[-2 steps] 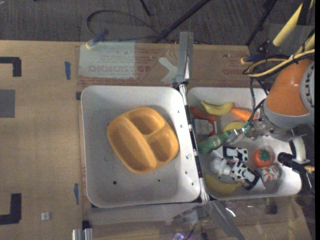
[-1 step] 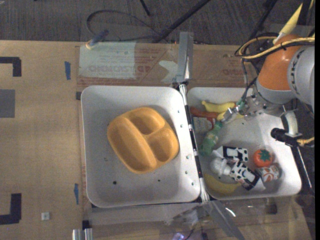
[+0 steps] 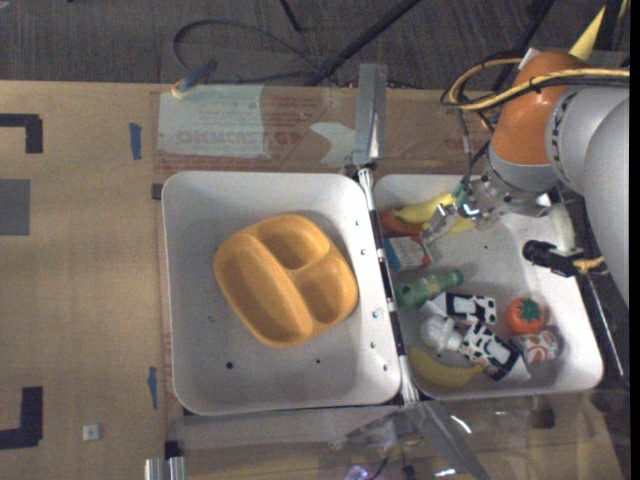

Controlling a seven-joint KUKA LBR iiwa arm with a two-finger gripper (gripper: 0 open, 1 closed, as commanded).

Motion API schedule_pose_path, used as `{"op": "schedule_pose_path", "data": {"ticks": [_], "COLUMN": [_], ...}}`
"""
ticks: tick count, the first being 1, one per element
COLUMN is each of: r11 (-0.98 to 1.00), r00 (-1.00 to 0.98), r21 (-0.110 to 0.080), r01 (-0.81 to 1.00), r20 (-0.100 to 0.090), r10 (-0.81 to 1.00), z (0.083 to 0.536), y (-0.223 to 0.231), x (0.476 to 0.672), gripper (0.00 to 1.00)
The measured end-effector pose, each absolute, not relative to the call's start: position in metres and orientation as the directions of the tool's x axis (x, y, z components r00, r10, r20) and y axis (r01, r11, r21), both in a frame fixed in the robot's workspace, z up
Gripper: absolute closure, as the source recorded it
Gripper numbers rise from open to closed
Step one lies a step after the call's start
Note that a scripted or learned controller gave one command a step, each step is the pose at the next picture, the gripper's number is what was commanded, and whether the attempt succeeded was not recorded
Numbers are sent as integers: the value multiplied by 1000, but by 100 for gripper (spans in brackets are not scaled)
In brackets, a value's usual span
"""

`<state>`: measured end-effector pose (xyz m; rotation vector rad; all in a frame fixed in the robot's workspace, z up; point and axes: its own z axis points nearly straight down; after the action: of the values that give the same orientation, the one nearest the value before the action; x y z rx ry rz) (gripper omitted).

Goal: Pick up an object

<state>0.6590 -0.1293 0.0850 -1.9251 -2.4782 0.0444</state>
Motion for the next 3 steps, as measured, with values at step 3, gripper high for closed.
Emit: {"op": "schedule_pose_path", "data": {"ticks": [3], "r11": [332], "r00": [-332], "r21": [-2], "r01": [943], "r20": [1], "r10": [943], "z": [214], "y": [-91], "x": [584], "gripper": [100]}}
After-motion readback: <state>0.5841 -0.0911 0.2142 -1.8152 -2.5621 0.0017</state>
